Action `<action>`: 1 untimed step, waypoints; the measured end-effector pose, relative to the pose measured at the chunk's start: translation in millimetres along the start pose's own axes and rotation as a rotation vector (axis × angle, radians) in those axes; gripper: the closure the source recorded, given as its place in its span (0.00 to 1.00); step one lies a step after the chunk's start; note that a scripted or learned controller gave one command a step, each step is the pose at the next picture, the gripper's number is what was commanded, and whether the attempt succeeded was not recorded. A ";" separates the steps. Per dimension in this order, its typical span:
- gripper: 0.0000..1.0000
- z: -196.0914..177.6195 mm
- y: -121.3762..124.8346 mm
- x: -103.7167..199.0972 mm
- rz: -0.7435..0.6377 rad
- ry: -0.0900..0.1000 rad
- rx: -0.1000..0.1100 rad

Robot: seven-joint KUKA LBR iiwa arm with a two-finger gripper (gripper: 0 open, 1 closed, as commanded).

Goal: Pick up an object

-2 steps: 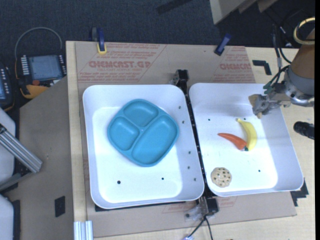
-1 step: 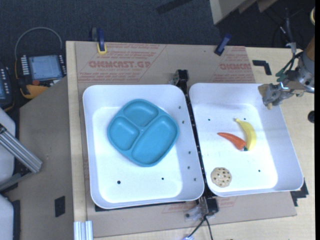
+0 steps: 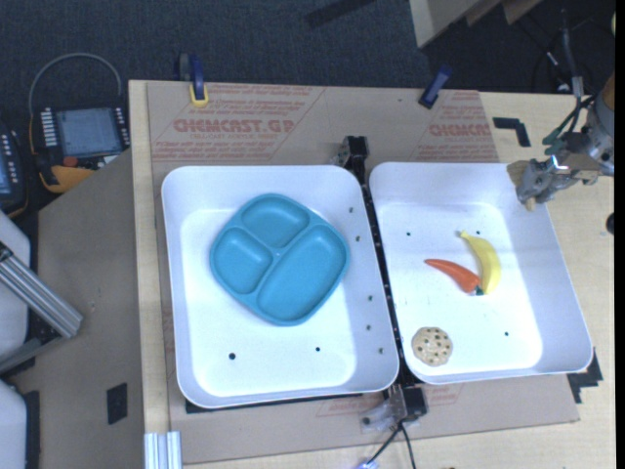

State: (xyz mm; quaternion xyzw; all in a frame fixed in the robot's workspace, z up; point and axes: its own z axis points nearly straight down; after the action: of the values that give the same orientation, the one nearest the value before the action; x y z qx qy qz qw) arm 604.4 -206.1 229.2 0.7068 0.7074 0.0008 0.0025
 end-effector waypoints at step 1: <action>1.00 -2.0 8.0 62.2 -0.006 0.006 0.005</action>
State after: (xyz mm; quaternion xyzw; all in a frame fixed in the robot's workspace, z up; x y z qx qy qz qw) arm 612.3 -143.9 231.0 0.7047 0.7095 0.0009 -0.0013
